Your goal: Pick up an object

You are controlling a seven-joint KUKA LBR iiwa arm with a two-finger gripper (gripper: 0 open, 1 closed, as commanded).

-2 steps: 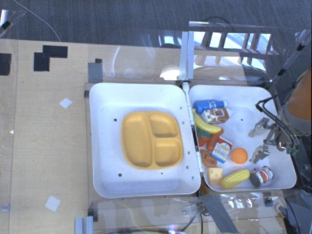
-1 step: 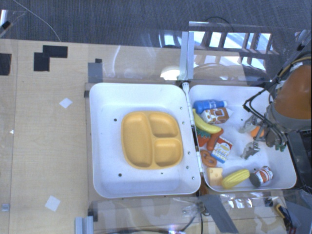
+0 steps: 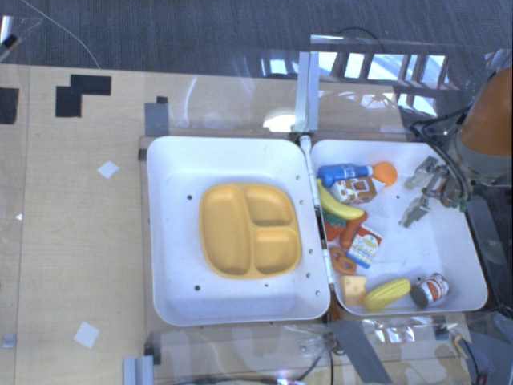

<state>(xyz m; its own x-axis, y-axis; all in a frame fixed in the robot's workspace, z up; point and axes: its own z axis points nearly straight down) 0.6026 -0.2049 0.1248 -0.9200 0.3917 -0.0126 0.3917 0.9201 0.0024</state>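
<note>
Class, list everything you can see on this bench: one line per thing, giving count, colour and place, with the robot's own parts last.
Bins: two, white, side by side on the bench.
Divided tray: one, yellow, middle of the left bin.
Bottle: one, blue, top left of the right bin.
Orange ball: one, orange, beside the bottle.
Banana: one, yellow, left side of the right bin.
Small carton: one, white and blue, below the banana.
Corn-like piece: one, yellow, bottom of the right bin.
Can: one, grey and red, beside it.
Arm: one, grey with orange band, right.
Pincer: one, grey, over the right bin, open, holding nothing.
</note>
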